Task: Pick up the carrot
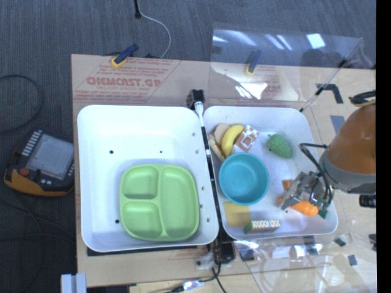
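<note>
Low, metal pincer [303,195] touches tapered orange carrot [305,209].

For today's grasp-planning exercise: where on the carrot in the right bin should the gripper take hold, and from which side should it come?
Grip the carrot across its thick orange middle, coming down from above. It lies flat near the right bin's front right corner, so the wall probably blocks side approaches. The gripper is already over it; a slight offset toward the blue bowl seems safest.
</note>
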{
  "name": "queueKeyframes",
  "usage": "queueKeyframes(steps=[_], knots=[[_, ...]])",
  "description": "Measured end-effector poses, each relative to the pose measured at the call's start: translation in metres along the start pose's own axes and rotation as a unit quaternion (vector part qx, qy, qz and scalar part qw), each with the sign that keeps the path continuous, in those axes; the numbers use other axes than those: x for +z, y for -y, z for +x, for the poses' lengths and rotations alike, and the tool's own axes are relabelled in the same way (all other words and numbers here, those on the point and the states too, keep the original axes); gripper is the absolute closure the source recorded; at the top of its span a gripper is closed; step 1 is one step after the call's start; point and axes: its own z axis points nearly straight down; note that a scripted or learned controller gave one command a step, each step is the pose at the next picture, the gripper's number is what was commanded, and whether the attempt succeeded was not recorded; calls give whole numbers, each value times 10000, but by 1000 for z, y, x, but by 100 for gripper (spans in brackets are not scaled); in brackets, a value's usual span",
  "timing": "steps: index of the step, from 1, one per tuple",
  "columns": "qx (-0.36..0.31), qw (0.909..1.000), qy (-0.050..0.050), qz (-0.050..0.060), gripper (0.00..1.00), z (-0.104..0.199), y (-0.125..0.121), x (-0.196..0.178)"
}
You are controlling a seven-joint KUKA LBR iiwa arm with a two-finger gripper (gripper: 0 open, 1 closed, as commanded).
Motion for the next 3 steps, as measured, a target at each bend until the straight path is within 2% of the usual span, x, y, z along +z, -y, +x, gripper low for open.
queueKeyframes(steps=[1,2,3], knots=[[-10,10000,15,-10,100,-1,-2,-10],[68,9999,78,54,100,35,-59,0],[66,9999,99,44,100,33,-61,-10]])
